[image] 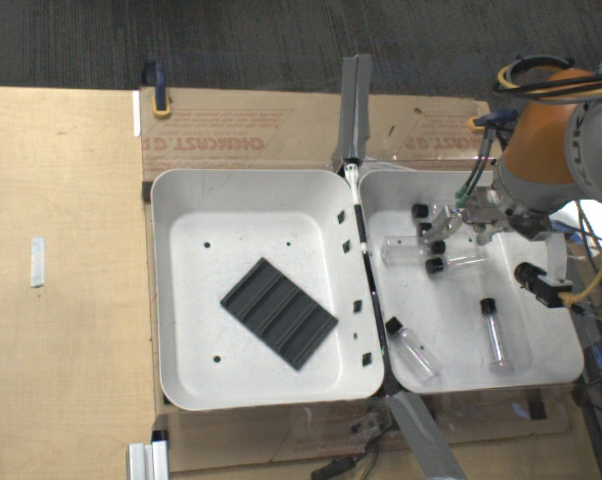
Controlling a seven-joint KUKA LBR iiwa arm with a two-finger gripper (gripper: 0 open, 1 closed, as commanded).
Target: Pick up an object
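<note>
Clear vials [436,251] with black caps lie clustered in the right bin [571,368] just under and beside your gripper [468,218], whose grip state you cannot tell from here, presumably lowered there because that clump offers the nearest pick.

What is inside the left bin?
The left bin holds one dark ribbed rectangular tray, lying flat and skewed on the floor. Small dark holes dot the floor. Whatever lies under the tray is covered.
</note>
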